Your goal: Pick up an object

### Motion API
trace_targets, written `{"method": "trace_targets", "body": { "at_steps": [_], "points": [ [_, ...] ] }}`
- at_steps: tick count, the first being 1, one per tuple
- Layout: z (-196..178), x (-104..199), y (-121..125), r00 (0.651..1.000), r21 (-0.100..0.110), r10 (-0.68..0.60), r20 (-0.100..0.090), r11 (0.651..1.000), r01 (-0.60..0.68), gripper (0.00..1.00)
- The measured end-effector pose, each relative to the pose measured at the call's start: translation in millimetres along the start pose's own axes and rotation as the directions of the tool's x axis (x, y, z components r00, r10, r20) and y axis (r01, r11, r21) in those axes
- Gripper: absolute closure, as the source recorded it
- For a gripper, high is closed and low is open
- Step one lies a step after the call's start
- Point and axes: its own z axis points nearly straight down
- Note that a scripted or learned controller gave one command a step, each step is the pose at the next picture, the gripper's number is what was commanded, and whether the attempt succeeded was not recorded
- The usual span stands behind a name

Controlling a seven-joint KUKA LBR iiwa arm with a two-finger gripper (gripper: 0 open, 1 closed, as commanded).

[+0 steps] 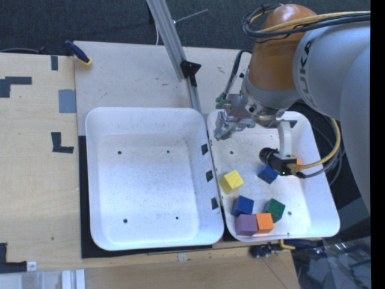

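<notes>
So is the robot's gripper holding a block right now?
Gripper: over the right bin's upper left corner, no block seen in it; open or shut cannot be told.

light: bright, even, overhead | shadows: soft, faint beneath the grey robot arm (337,59) | glare: mild on the shallow white plastic bins (96,125) | focus: slightly soft, grainy

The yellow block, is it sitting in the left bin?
No, the yellow block lies in the right bin, close to the wall it shares with the left bin.
</notes>
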Motion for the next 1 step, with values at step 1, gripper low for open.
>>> {"method": "trace_targets", "body": {
  "at_steps": [1],
  "points": [
    [20.1, 57.0, 15.3, 1.0, 0.001, 0.001, 0.001, 1.0, -0.001, 1.0]
  ]
}}
